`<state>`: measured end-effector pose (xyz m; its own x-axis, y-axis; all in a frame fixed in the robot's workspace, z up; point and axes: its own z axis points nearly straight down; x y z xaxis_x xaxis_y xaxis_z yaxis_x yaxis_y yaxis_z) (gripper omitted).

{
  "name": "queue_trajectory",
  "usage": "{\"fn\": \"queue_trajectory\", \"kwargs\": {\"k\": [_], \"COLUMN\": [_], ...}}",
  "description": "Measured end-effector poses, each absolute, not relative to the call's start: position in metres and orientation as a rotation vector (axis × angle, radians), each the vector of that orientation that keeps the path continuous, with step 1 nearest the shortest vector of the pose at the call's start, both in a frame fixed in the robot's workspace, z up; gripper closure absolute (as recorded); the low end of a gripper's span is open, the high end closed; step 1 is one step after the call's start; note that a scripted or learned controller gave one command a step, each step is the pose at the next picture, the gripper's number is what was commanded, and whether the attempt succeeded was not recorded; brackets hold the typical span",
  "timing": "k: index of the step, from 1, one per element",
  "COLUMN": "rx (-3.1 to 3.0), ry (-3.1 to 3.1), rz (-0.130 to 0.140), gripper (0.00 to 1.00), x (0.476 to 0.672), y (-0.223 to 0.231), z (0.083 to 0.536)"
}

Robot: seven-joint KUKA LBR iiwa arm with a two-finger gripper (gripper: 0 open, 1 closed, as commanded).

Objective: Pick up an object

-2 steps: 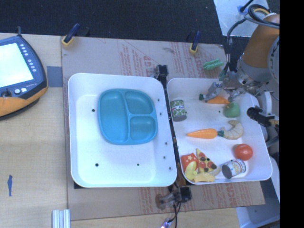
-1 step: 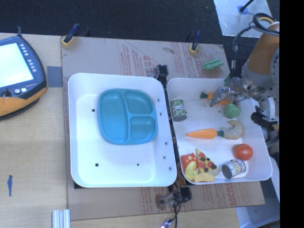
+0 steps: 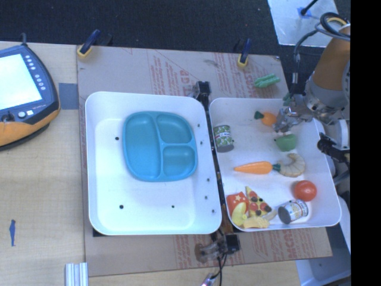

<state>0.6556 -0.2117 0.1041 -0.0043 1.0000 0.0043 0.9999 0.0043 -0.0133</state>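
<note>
Camera view, looking down at a slant: two shallow white bins sit side by side on a cardboard-covered bench. Left white bin [image 3: 101, 159] carries a light-blue three-compartment plastic plate [image 3: 159, 145] near its middle. Right white bin [image 3: 330, 213] carries the candidate objects — a small dark tin can [image 3: 223, 137] upright against its left wall, a long orange toy carrot [image 3: 255, 168] lying across its middle, a pale tan shrimp-like toy [image 3: 292, 165] just beside the carrot's leafy end, a red toy tomato [image 3: 305, 190] near the right wall, a silver can on its side [image 3: 293, 211] at the near right corner, and a toy pizza slice [image 3: 255, 207] at the near left corner.

Two-finger gripper [image 3: 286, 126] is positioned over the far right part of the right bin, directly above a small green rounded toy [image 3: 286, 142] and just beside a short orange toy carrot [image 3: 267, 118]. Whether the jaws are apart or together cannot be told; the wrist hides them. No object is seen between them.

Judgement: the placement suggests a descent on the green toy, the likely target — the pick is not yet made. Close neighbours risk a nudged or double contact.
</note>
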Motion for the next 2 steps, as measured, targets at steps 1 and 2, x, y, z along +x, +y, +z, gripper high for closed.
{"fn": "queue_trajectory", "kwargs": {"k": [1, 2], "rx": [-2.209, -2.211], "ry": [-2.220, -2.222], "rz": [0.008, 0.009], "gripper": [0.00, 0.00], "x": [0.656, 0.655], "y": [-0.212, -0.212], "z": [0.105, 0.091]}}
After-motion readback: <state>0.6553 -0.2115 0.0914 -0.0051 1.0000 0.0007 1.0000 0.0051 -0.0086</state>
